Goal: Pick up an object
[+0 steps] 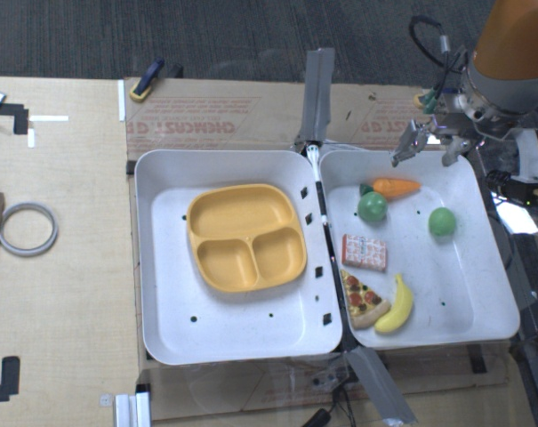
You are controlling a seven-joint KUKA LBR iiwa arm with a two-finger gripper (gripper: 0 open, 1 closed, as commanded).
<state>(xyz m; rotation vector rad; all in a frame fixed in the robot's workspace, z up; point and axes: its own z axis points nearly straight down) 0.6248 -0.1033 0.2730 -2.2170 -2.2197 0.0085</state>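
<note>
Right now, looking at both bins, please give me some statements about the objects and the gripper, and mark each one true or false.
1. The yellow divided plate lies in the left bin. True.
2. The toy banana touches the carrot. False: they lie apart, the banana near the pizza slice.
3. The gripper holds a green ball. False: nothing is between its open fingers.
4. Two green balls lie in the right bin. True.

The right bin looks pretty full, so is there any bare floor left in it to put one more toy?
Yes. The right bin is bare right of the banana, below the green ball. Its left side is crowded: carrot, second green ball, red box, pizza slice.
</note>
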